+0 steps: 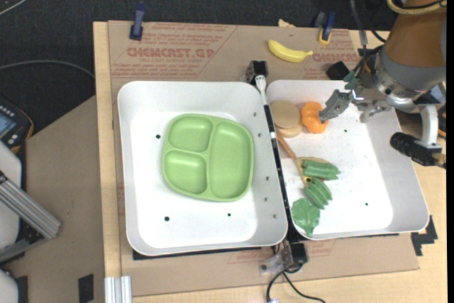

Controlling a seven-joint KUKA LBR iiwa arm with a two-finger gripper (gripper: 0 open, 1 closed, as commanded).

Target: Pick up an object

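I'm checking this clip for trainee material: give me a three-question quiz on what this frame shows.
1. True or false: the green divided plate lies in the same bin as the orange ball.
2. Which object is the gripper nearest? A. banana B. orange ball C. green leaves
3. Fill in: the banana lies on the ____, outside both bins.

Key
1. False: the plate is in the left bin, the ball in the right bin.
2. B.
3. Cardboard.
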